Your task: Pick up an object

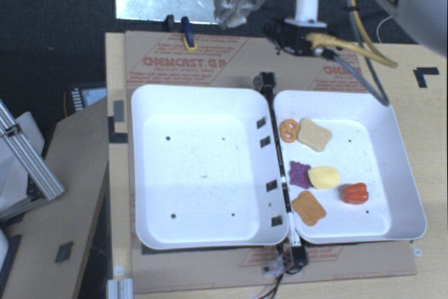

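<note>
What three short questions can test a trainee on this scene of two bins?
1. True or false: all the toy foods lie in the right bin.
2. How many toy foods lie in it?
3. Which one lies nearest to the pretzel? A: red pepper. B: bread slice. C: yellow lemon.
Key: 1 true; 2 six; 3 B.

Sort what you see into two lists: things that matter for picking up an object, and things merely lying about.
For the job: gripper; right bin; pretzel; toast slice; purple piece; yellow piece; red pepper; brown biscuit.

Lying about: left bin; cardboard sheet; clamp; metal rail.
</note>
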{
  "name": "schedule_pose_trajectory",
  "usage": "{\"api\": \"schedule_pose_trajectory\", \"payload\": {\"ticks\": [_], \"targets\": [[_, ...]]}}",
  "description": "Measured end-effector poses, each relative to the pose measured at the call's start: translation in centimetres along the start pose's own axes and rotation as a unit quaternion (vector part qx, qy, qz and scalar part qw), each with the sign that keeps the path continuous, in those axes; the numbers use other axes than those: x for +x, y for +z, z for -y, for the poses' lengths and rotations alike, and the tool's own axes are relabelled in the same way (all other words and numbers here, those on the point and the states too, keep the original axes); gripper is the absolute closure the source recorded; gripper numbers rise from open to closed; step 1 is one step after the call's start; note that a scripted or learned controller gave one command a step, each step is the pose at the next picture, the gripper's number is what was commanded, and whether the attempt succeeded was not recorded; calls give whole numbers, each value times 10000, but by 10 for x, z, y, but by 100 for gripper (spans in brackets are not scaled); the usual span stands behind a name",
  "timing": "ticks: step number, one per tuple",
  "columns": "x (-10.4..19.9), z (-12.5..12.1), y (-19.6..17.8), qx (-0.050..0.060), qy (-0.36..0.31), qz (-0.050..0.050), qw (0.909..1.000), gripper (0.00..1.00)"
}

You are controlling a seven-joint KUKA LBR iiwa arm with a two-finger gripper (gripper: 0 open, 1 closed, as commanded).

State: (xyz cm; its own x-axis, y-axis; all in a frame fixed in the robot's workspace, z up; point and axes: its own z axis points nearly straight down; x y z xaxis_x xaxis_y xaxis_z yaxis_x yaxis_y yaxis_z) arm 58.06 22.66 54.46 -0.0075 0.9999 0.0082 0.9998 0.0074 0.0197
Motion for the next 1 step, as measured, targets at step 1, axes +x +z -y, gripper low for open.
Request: {"api": "schedule_pose_trajectory", "payload": {"ticks": [1], "targets": [[-66,48,7,86,54,40,9999,100]]}}
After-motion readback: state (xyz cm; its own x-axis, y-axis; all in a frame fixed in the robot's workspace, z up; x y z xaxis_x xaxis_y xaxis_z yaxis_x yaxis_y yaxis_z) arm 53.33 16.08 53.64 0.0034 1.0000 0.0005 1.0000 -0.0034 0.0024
